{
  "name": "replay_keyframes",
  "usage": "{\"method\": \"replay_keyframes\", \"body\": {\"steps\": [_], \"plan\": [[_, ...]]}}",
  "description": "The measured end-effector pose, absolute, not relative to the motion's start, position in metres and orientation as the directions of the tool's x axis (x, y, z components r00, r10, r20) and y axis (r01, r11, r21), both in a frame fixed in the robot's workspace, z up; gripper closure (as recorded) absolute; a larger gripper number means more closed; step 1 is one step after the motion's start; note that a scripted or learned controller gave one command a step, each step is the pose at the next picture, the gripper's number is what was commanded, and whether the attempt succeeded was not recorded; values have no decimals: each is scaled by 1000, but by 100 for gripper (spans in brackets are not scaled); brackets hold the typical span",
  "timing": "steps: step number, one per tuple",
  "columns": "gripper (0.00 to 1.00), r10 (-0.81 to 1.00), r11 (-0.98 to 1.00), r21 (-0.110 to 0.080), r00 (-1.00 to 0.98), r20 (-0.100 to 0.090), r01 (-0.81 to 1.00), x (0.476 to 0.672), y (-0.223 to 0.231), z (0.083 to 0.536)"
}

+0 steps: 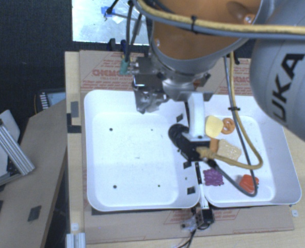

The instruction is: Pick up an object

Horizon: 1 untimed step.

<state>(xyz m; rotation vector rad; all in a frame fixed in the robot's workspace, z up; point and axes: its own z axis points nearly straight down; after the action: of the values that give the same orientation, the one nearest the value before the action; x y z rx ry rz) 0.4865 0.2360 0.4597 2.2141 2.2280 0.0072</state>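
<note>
My gripper [148, 102] hangs below the grey and orange wrist, over the far edge of the left bin [126, 159]. Nothing is visible in its grasp. The right bin [276, 159] holds the loose things. A yellow piece [213, 125] lies beside an orange pretzel-shaped piece [227, 126] near the bin's far side. A tan block [228, 150] sits in the middle. A purple lump [212, 177] and a red piece [247, 182] lie near the front. All of these are to the right of the gripper, closer to the camera.
The big arm body covers the far right part of the scene and part of the right bin. A yellow cable [245, 149] loops down over the right bin. Both bins rest on a cardboard sheet [106, 71].
</note>
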Motion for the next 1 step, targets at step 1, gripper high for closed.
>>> {"method": "replay_keyframes", "body": {"steps": [1], "plan": [[100, 1000, 0, -8, 0, -4, 1000, 486, 234, 302]]}}
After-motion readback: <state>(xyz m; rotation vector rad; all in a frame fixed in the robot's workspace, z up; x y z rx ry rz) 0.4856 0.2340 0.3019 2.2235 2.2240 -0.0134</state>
